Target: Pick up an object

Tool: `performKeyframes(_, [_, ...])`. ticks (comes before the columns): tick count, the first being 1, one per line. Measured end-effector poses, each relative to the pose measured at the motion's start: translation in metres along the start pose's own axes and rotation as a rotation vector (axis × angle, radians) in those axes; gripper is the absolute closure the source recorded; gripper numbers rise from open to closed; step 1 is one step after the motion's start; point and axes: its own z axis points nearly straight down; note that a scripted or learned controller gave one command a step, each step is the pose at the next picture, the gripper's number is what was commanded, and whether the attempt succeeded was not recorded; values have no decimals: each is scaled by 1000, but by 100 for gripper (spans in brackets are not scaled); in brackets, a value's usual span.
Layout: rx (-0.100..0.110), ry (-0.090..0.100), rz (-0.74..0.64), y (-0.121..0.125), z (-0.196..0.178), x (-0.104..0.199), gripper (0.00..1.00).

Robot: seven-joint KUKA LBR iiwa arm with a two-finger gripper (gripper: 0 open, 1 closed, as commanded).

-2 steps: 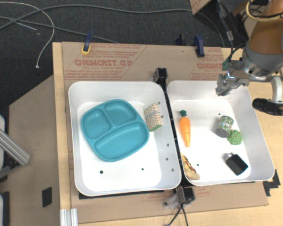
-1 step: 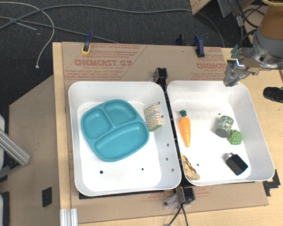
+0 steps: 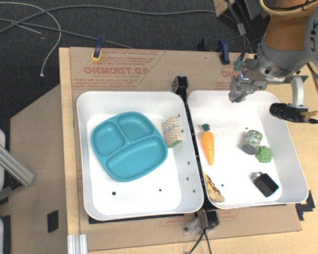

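Note:
My gripper [image 3: 238,93] hangs over the far edge of the right bin [image 3: 230,200], with nothing seen between its fingers. Below it in that bin lie an orange toy carrot [image 3: 208,146] with a green top, a small grey can [image 3: 252,141], a green bumpy ball [image 3: 264,154], a black block [image 3: 266,184] and a tan banana-like piece [image 3: 213,189] near the front left corner. The left bin [image 3: 148,208] holds a teal divided plate [image 3: 129,144] and a patterned cup [image 3: 173,130] lying on its side against the plate's right edge.
The two bins sit side by side on a cardboard sheet [image 3: 122,65] held by blue clamps [image 3: 99,46]. A black clip [image 3: 179,83] stands at the far end of the seam between the bins. Cables lie on the dark floor beyond.

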Motion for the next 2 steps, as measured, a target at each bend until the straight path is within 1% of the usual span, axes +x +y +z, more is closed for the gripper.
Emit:
performKeyframes(1, [0, 1, -1, -17, 1, 56, 100])
performKeyframes(2, [0, 0, 0, -26, 3, 113, 100])
